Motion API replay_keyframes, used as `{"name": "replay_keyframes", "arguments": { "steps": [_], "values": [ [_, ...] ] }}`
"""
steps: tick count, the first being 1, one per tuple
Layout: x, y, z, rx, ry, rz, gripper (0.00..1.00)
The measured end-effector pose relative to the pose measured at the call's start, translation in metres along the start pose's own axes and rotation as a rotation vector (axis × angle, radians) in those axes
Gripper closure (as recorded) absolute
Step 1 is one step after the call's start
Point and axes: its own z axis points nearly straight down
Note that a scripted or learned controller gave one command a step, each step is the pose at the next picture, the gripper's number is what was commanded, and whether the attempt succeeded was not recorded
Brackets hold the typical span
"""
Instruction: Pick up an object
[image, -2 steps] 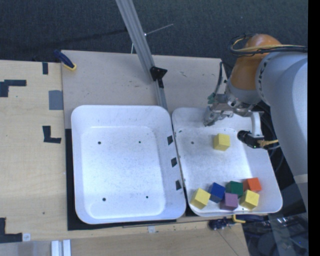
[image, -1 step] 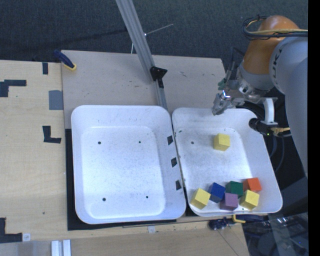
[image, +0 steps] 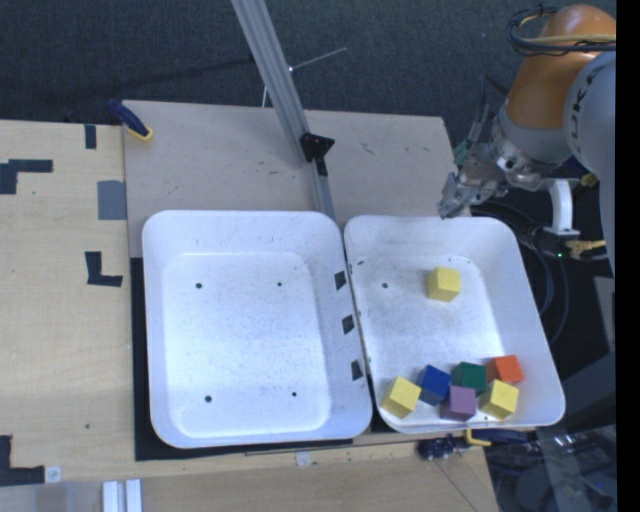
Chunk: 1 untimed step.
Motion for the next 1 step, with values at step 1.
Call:
{"name": "replay_keyframes", "arguments": {
  "steps": [1],
  "values": [
    [-0.0029,0.0033,-0.0640,-0.003,-0.001,-0.001,1.00]
  ]
}}
